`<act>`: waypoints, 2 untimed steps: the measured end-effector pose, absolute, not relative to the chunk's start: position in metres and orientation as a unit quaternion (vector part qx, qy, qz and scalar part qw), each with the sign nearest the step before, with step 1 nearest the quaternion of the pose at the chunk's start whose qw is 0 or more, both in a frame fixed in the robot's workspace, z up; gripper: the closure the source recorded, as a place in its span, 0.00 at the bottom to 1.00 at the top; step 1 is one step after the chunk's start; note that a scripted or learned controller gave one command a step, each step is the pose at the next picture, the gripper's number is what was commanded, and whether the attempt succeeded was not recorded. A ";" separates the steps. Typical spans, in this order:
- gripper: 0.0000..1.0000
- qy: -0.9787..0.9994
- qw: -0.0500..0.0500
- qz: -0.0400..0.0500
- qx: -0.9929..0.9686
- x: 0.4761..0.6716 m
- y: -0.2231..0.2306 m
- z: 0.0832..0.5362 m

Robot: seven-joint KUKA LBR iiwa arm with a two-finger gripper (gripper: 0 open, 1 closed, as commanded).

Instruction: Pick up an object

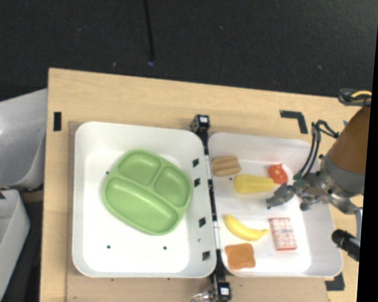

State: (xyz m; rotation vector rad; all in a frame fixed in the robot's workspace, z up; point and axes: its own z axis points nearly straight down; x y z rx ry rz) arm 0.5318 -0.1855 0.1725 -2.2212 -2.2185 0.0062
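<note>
Where hand (pixel 288 197) hovers — yellow block (pixel 253 184), red-white box (pixel 282 233) near.

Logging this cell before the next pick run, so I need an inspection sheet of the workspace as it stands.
Surface: wooden bench bearing a left bin and a right bin, side by side.
Job's things: in the right bin, a brown bread-like piece, yellow block, red item, banana, pink-and-white packet, orange-brown piece.
Clutter: green divided plate in the left bin.
Grippers: gripper low over the right bin, beside the yellow block; nothing seen between its fingers.
Cables: dark cables along the arm; thin dark line on the floor.
Surroundings: dark floor, white object left of the bench.
</note>
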 end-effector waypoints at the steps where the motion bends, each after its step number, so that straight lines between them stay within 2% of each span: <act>1: 0.00 -0.706 0.000 0.001 -0.708 0.529 -0.183 0.129; 2: 1.00 -0.705 -0.002 -0.001 -0.710 0.531 -0.183 0.142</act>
